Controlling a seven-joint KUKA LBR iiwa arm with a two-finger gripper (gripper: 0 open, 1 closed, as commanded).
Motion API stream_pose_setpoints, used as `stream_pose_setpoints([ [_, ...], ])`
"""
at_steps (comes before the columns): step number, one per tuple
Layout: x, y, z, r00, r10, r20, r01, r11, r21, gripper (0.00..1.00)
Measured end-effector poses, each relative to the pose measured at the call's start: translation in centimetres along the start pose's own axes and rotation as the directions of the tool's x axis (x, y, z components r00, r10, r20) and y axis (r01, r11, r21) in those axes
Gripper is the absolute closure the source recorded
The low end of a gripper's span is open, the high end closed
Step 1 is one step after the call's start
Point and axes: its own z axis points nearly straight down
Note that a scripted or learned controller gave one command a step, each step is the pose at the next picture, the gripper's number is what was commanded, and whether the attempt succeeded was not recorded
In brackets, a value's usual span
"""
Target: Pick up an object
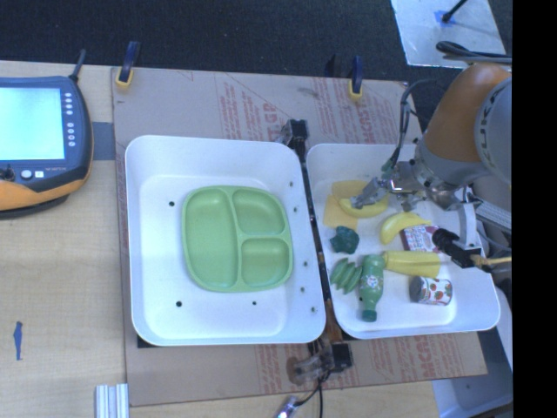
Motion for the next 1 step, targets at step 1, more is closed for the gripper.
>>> stream_pose_setpoints([
  [1,-5.6,-4.11,0.77,1.0,0.004,0.001,-0.004,1.0,0.019,0.0],
])
